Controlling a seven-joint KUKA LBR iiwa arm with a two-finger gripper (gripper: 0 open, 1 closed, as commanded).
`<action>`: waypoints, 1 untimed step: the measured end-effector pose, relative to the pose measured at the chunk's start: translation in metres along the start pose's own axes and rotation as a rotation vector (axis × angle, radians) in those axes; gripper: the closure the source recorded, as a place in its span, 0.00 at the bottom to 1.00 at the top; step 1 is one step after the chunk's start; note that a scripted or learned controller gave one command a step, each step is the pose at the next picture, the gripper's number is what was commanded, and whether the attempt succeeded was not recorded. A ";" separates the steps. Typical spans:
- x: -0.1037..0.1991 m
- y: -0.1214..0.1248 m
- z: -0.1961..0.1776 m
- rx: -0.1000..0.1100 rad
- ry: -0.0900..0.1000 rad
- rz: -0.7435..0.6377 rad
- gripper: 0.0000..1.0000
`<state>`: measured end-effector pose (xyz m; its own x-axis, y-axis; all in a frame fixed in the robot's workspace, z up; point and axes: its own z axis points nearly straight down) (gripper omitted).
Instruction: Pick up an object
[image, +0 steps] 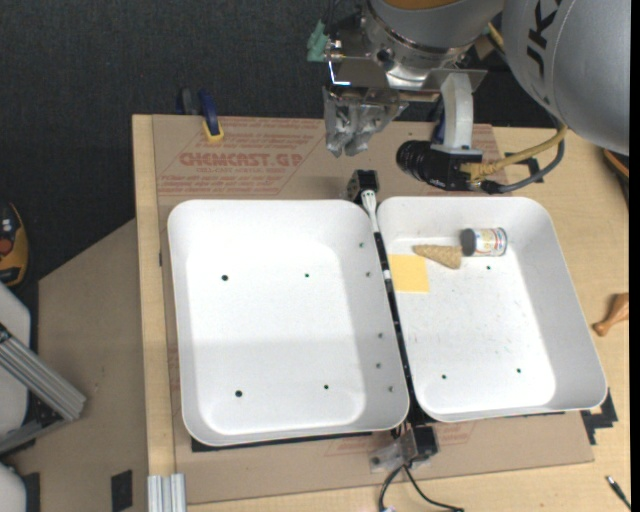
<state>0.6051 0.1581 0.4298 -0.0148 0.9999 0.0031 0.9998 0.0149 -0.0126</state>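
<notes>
A flat yellow square (409, 273) is lying at the right bin's (560, 330) upper left. Beyond it a tan wedge (440, 254) is touching a small jar (484, 241). The gripper (350, 135) is hanging above the bins at upper centre, fingers closed, gripping nothing.

1 fixed camera above bench (255, 150), slanted downward, framing both bins (190, 300); arm (560, 50) from right.

1. Brown board (250, 155), printed with red lettering, lying flat under both bins.
2. Blue-and-yellow clamp (209, 113) at the board's far left corner.
3. Black clip (363, 185) at the far end of the seam between the bins.
4. Clip with trailing cable (405, 452) at the seam's near end.
5. Aluminium extrusion (40, 375), lower left, off the board.
</notes>
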 end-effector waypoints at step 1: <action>0.072 -0.044 0.109 0.002 -0.005 0.006 1.00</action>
<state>0.5587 0.2299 0.3219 -0.0089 1.0000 -0.0016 0.9999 0.0089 -0.0147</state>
